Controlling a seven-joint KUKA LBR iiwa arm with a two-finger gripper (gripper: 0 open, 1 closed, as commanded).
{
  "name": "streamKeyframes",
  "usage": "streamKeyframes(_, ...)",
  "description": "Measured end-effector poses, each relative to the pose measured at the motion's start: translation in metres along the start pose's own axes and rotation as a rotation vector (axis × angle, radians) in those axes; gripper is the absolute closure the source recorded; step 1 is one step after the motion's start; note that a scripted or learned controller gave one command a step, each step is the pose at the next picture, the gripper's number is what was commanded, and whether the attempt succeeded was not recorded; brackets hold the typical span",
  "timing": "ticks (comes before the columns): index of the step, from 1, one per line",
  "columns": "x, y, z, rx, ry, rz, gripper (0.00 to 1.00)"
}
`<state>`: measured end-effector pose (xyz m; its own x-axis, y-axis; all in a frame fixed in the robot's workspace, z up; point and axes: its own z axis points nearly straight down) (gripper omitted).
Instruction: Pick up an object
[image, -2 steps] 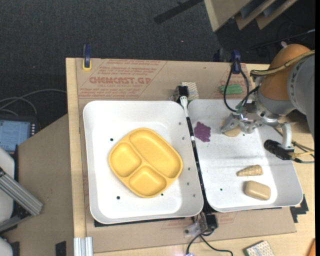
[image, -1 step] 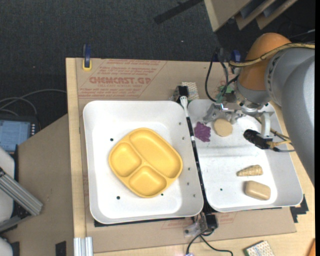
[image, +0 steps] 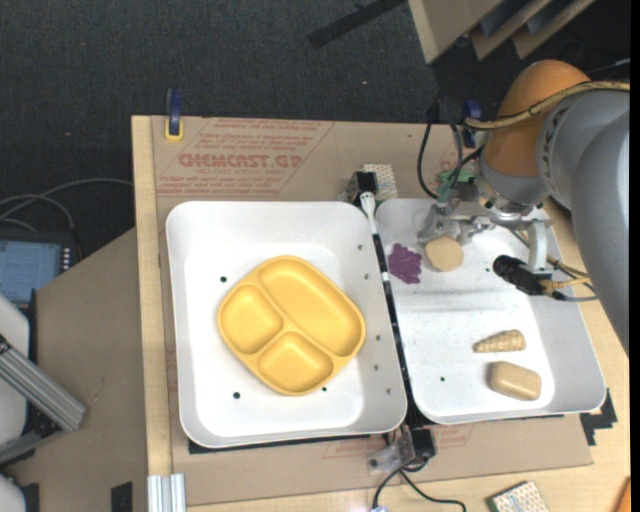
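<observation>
Two bins, one yellow tray, four small objects, fingers' state unclear.

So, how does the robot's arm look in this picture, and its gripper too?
The arm is thick, rounded and grey, with an orange band above the wrist. Below the band sits a metal wrist part leading to the small metallic gripper. Thin black, yellow and green cables run around the wrist, and a black piece with wires sticks out beside it.

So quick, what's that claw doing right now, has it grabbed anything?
Claw: low in the right bin, just above a round tan piece; open, shut or holding cannot be told.
</observation>
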<state>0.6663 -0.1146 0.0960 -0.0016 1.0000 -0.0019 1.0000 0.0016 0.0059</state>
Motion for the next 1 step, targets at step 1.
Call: streamKeyframes(1, 0.0742, -0.0524, -0.0944, 0.005, 0.004, -0.003, 1.00)
